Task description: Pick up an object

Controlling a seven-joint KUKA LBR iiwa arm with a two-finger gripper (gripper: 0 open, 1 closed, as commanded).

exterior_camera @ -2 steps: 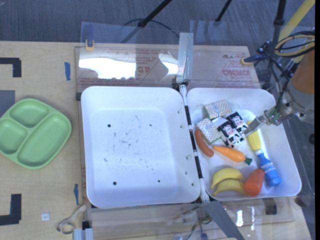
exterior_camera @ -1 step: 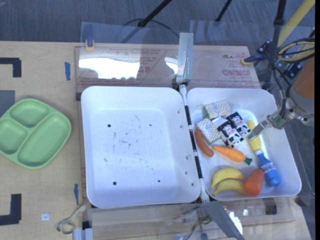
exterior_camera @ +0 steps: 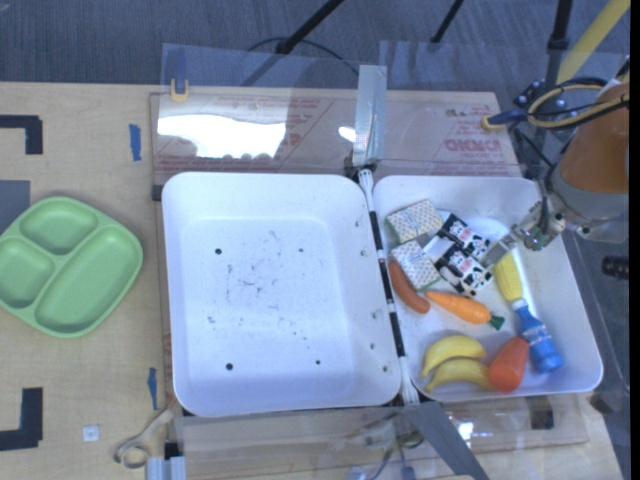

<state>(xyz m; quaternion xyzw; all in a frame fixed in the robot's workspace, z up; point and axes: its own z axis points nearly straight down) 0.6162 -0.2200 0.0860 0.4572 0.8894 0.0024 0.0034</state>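
"While the arm reaches in over the right-hand bin (exterior_camera: pixel 585 368), which piece would you bet on?"

"Start at the near rim: two bananas (exterior_camera: pixel 455 360) lie curled together, a red toy fruit (exterior_camera: pixel 508 364) touches them, and a blue-capped piece (exterior_camera: pixel 536 340) sits just beside that. They look like light, hard plastic play food, and their smooth, rounded skins are likely to slip out of a pinch."

"And the middle of the heap?"

"An orange carrot (exterior_camera: pixel 462 307) lies across it with a reddish sausage (exterior_camera: pixel 408 288) at its left end. Both are slim and stiff, best taken across the narrow waist. Behind them are two patterned boxes (exterior_camera: pixel 413 221) and a black-and-white carton (exterior_camera: pixel 456 253). Those should be light card that crushes if squeezed hard, but the flat sides give a fair hold."

"Where is the gripper (exterior_camera: pixel 532 234)?"

"At the far right of that bin, low over the pile. A yellow piece (exterior_camera: pixel 508 276) lies just on the near side of it, and the carton is just to the left. From this angle I can't tell whether the jaws are spread or closed, and I can't see anything between them. The yellow piece is closest and looks small, hard and glossy, so I'd take it across its short width."

"The other bin (exterior_camera: pixel 200 208)?"

"White and scuffed, well apart from the action on the bench (exterior_camera: pixel 80 388)."
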